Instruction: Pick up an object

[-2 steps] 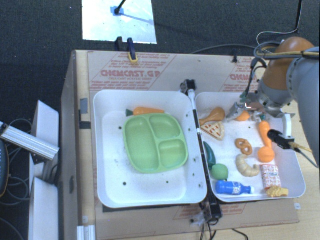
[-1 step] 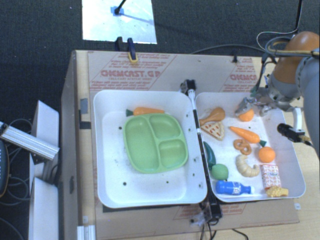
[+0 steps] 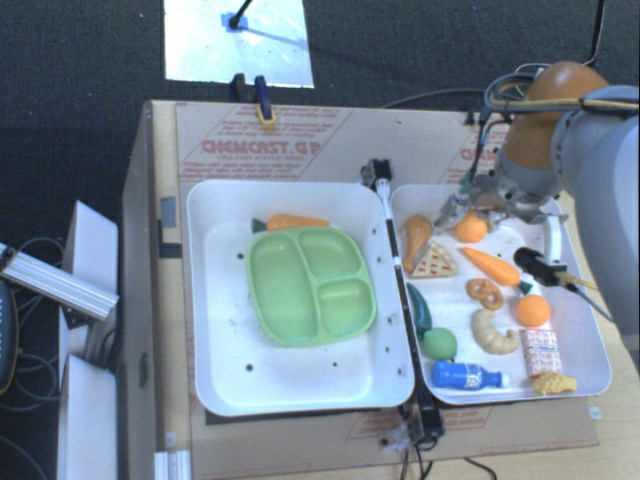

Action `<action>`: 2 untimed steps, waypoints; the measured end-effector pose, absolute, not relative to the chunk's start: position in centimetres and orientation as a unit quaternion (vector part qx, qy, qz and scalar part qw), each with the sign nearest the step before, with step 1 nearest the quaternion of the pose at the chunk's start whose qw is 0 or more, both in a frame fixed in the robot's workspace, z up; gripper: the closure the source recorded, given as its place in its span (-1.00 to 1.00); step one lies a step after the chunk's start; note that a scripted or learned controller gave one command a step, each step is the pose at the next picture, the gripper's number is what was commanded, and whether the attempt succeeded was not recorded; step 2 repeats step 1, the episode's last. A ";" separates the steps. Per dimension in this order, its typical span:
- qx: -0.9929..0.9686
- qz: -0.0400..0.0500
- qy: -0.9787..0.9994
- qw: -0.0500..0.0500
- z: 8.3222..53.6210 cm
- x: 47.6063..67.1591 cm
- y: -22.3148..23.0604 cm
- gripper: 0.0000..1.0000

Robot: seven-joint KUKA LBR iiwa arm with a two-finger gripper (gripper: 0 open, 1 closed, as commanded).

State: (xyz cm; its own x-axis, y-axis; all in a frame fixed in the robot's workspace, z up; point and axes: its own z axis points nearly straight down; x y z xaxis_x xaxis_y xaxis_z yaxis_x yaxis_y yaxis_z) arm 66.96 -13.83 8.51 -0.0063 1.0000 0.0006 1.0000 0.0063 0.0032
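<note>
My gripper point(image 3: 472, 206) hangs low over the back of the right bin point(image 3: 590, 353), at the end of the grey arm with its orange band point(image 3: 560, 93). Directly beneath and in front of it lies a small orange ball point(image 3: 471, 229), close to or touching the gripper; I cannot tell which. Near it lie a brown drumstick point(image 3: 415, 236), a pizza slice point(image 3: 436, 262) and a carrot point(image 3: 490, 265). Nothing is seen lifted.
The right bin also holds a pretzel point(image 3: 484, 292), a second orange point(image 3: 533, 310), a croissant point(image 3: 494, 332), a green lime point(image 3: 438, 344), a blue bottle point(image 3: 470, 376) and a snack box point(image 3: 543, 356). In the left bin point(image 3: 215, 368) are a green divided plate point(image 3: 310, 285) and a carrot point(image 3: 295, 222).
</note>
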 end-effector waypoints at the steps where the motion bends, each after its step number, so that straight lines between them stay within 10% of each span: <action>1: 0.704 0.001 0.710 0.003 9.6 67.0 -14.0 1.00; 2: 0.704 0.001 0.710 0.003 9.6 67.0 -14.0 1.00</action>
